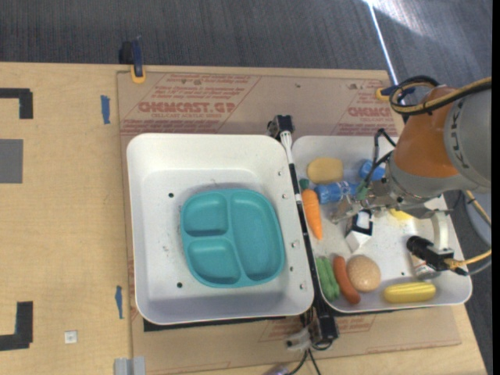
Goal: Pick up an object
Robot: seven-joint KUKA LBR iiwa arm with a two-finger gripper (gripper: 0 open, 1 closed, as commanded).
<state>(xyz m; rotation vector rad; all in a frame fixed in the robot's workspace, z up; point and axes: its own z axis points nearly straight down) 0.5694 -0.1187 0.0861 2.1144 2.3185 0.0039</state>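
1. Down in the right bin (457,283): jaws (355,213) low among the clutter, near a blue item (332,191) and the carrot (312,213).
2. Cannot tell how the jaws stand; too small and cluttered to read.
3. Best to settle on one free-standing target, such as the yellow potato (325,169).
4. Centre over it, descend straight, close gently, lift slowly.
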